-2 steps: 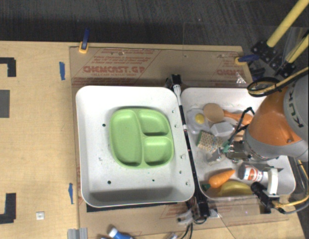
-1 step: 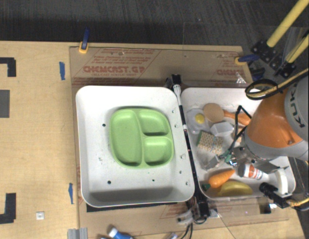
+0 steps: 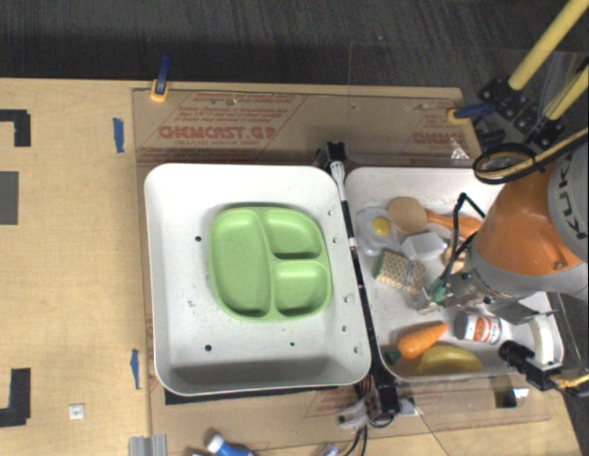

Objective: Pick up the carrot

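The carrot (image 3: 420,338), orange with a green stub at its left end, lies near the front of the right bin (image 3: 370,190). It rests against a yellow banana-like piece (image 3: 453,357). My gripper (image 3: 443,289) hangs over the middle of the right bin, a little behind and to the right of the carrot. The grey and orange arm (image 3: 522,236) above it hides much of the bin's right side.
The left bin (image 3: 171,255) holds a green divided plate (image 3: 271,259). In the right bin lie a tan round piece (image 3: 407,213), a small yellow ball (image 3: 381,225), a speckled block (image 3: 399,270) and a small white bottle (image 3: 480,329). A black divider (image 3: 353,255) runs between the bins.
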Controlling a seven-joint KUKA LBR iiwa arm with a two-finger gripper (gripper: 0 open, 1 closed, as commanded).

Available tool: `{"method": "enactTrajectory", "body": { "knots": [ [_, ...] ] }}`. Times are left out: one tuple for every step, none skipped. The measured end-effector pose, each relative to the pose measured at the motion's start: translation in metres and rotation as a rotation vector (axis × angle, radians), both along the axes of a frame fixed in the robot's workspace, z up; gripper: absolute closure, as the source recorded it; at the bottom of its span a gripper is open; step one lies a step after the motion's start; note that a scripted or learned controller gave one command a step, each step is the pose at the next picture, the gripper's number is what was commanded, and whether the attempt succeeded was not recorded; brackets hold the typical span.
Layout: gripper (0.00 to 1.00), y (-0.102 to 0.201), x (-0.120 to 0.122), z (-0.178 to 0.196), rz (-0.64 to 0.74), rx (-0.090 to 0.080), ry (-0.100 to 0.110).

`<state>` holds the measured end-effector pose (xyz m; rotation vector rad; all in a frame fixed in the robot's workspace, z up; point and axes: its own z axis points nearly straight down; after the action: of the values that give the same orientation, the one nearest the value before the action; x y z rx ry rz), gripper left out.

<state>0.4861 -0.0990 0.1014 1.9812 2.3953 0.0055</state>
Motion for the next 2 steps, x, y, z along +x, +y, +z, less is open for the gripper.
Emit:
{"method": "enactTrajectory", "body": {
  "knots": [
    [0.00,0.000,0.000,-0.001,0.001,0.001,0.002],
    [0.00,0.001,-0.002,-0.012,-0.422,0.022,0.004]
  ]
}}
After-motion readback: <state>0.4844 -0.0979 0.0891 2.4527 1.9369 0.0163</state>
